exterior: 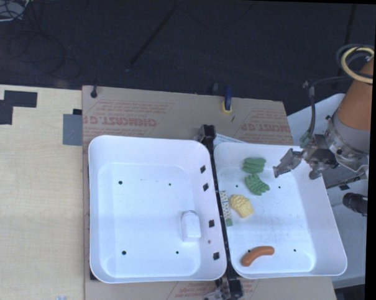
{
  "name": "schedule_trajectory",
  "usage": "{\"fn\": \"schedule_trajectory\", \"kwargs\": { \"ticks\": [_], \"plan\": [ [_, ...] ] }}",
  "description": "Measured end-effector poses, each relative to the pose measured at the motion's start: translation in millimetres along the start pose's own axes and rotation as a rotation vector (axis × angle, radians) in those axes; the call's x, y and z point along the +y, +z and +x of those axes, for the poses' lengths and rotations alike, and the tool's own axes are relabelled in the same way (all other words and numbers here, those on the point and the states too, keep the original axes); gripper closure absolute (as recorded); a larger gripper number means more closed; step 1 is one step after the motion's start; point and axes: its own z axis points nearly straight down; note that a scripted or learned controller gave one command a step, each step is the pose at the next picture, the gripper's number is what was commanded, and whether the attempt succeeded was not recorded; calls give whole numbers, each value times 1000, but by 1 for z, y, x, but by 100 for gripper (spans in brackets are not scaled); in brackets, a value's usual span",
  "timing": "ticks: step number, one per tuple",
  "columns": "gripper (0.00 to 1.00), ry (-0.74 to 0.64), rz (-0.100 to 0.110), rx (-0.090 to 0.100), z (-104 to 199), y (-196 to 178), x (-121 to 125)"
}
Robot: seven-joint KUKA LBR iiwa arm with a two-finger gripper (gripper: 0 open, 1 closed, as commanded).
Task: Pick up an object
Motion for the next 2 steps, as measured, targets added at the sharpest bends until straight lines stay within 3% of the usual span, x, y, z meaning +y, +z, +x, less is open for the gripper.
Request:
{"fn": "schedule_trajectory", "kwargs": {
  "ticks": [1,2],
  "plan": [
    [100,0,2,1,-1,-10,0],
    [100,-12,-10,3,114,-144,-37]
  ]
}}
